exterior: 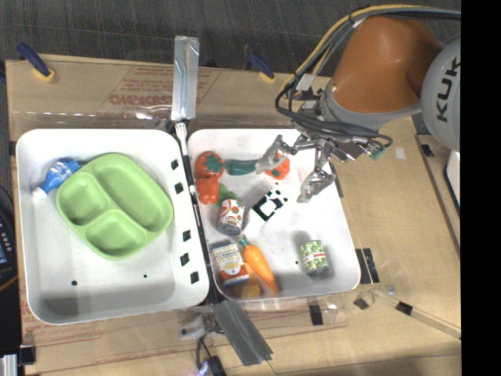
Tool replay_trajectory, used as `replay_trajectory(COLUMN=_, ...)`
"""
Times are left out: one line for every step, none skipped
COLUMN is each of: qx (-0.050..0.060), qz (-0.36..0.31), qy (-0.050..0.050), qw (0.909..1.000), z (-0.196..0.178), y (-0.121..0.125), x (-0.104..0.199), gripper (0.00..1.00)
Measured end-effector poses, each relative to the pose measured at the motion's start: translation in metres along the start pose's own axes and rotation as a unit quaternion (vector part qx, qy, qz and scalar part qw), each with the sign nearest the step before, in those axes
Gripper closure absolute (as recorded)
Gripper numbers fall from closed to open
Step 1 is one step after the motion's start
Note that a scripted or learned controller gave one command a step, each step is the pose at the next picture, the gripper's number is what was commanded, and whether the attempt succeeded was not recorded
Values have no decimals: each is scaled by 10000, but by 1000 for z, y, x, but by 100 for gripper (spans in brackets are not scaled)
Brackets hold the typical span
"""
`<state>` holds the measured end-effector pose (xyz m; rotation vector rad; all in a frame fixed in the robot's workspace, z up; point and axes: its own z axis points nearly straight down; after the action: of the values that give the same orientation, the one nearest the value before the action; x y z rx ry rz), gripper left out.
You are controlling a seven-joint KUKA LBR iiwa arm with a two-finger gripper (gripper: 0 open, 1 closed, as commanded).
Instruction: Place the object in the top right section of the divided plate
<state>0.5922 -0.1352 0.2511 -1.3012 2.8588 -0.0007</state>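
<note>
While my grey arm reaches in from the right of the frame, this is how things stand.

Arm: my grey arm with its orange band fills the upper right of the frame, cables looping beside it.

Gripper: my two-finger metal gripper hangs over the upper part of the right bin, fingers spread wide apart; one finger sits left, the other finger sits right, and nothing lies between them.

Right bin: the shallow white right bin sits at centre right of the frame and holds all the small toys.

Toys near my gripper: a small orange round toy lies just beside my left finger; a black-and-white patterned block lies below the gripper; a dark green stalk-like piece lies to its left.

Other toys: a red-orange toy pepper sits at the bin's upper left; a small patterned tin can lies below it; an orange plastic carrot, a small labelled carton and a green-and-white little can lie along the bin's lower part.

Divided plate: the light green three-section plastic plate rests in the shallow white left bin, at centre left of the frame, well apart from my gripper.

Blue item: a blue crumpled object lies touching the plate's upper left edge.
</note>
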Motion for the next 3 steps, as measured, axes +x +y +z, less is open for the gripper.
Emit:
replay_trajectory(qx=0, qz=-5, qy=-3, qw=10000, z=-10, y=0, x=-1, gripper=100)
replay_trajectory(qx=13, qz=-373, qy=-7, qw=9993, z=-57, y=-6, x=-2, gripper=100)
replay_trajectory(qx=9, qz=-367, qy=-5, qw=9993, z=-56, y=-6, x=-1, gripper=0)
